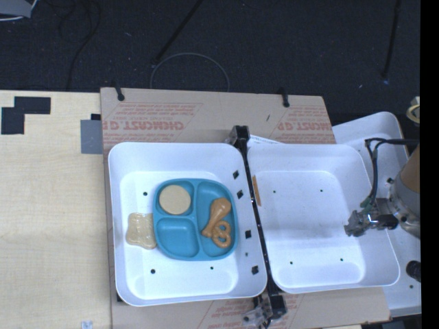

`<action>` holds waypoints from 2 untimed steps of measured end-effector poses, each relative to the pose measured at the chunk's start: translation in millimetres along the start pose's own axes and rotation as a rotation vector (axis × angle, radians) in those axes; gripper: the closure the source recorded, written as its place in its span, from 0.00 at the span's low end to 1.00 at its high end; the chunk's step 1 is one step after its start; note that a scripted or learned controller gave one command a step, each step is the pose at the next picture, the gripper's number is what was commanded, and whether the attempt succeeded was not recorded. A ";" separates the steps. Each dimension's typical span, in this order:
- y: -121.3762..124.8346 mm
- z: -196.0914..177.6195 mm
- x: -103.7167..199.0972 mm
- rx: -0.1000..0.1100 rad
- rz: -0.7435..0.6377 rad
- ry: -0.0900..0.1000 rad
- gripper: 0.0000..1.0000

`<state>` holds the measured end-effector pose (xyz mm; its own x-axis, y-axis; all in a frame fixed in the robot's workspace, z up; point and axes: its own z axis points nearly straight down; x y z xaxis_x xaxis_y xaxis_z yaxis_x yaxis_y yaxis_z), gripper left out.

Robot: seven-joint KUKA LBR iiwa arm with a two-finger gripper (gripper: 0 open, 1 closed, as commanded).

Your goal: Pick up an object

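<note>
Pincer point(357, 223) points leftward (arm entering from right).

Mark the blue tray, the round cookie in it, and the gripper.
blue tray point(180, 241): camera view, floor of its lower-left compartment
round cookie point(174, 199): camera view, centre of its top face
gripper point(354, 223): camera view, its tip over the right bin

A pale wooden bench point(48, 204) carries cardboard point(212, 115) (printed) beneath two white bins point(175, 155).
</note>
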<state>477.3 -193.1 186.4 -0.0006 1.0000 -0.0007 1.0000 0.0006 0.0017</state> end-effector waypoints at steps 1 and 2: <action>1.1 -52.6 -0.7 -0.001 0.000 0.000 1.00; 19.2 -42.3 51.4 0.005 -0.004 0.004 1.00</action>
<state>496.3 -141.6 228.7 -0.0048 1.0000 0.0030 1.0000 0.0048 -0.0035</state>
